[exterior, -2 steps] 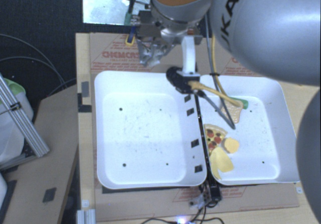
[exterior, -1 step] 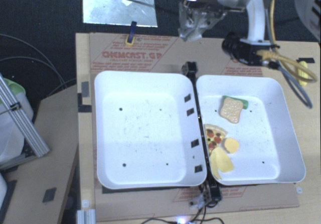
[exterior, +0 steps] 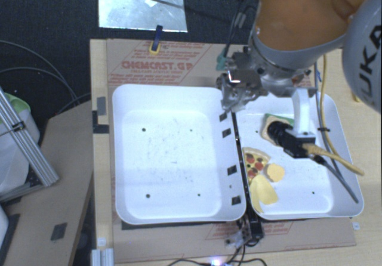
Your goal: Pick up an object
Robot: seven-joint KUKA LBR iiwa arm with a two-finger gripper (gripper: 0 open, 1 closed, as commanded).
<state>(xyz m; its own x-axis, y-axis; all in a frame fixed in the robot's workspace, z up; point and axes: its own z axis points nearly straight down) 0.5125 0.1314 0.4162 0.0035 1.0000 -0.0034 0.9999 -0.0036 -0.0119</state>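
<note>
Gripper: the grey two-finger gripper (exterior: pixel 234 96) hangs below the orange-banded arm (exterior: pixel 304 8), over the far end of the seam where the 2 bins meet.
Gripper state: cannot tell whether it is open or closed, nor whether it touches the rims below it.
Left bin: shallow white plastic bin (exterior: pixel 173 157), just beside the gripper.
Right bin: shallow white plastic bin (exterior: pixel 334 205), holding the objects to pick.
Toy pizza slice: a flat wedge with red dots (exterior: pixel 255 162), lying near the seam, well short of the gripper.
Round yellow disc: a small pale-yellow piece (exterior: pixel 275 172), just beside the pizza slice.
Yellow chip: a larger pale-yellow curved piece (exterior: pixel 262 191), nearest the front rim, touching or almost touching the disc.
Green-and-white object: (exterior: pixel 279 120), at the far side of the right bin, partly hidden; its kind cannot be told.
Sheet print: the tan sheet under both bins (exterior: pixel 197 56) bears red letters "CHEMCAST GP".
Arm lettering: large dark letters on the grey housing, cut off by the frame edge.
</note>
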